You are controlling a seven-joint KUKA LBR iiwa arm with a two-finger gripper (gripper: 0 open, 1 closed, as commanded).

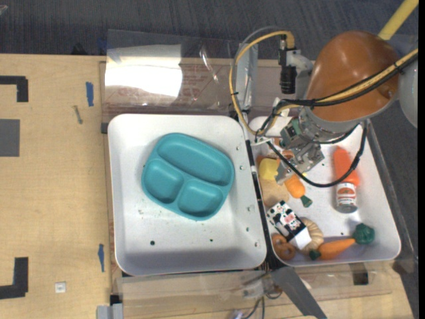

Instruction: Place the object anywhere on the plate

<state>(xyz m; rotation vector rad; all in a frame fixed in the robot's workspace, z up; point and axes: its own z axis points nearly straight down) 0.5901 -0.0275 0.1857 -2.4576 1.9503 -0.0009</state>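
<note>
- The left bin takes up the middle of the bench, and the right bin sits hard against it at 3 o'clock.
- The arm, grey with its orange band, hangs over the top of the right bin.
- The teal plate lies in the left bin, three compartments, nothing on it, long axis running from 10 to 4 o'clock.
- The gripper sits low among cables; whether it is wide or narrow I cannot tell, and I see nothing held.
- The toys are loose in the right bin: yellow piece at the gripper's 8 o'clock, orange bottle at its 3.
- From the gripper, the plate lies at 9 o'clock, across the shared rims, so I'd judge a pick comes first.
</note>
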